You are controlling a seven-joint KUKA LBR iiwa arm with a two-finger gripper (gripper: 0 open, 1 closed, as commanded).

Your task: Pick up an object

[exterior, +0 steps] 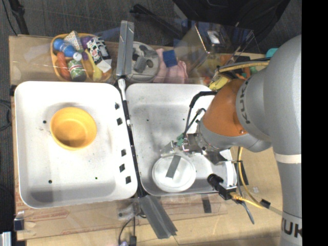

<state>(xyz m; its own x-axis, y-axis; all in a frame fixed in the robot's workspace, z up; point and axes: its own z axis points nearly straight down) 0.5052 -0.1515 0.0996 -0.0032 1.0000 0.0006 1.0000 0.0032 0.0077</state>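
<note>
Two white bins sit side by side on our bench. We see a yellow bowl (73, 127) in the left bin (31, 178) and a white lid (174, 172) near the right bin's (154, 106) front edge. Our gripper (177, 146) hovers just above the lid; we cannot tell its jaw state. Nothing looks lifted yet, so the grasp and raise remain.

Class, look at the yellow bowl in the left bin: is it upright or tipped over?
Upright. The yellow bowl shows its round open mouth and inner hollow, facing up.

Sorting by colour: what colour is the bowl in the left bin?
Yellow; the bowl shows plainly in the camera view.
</note>
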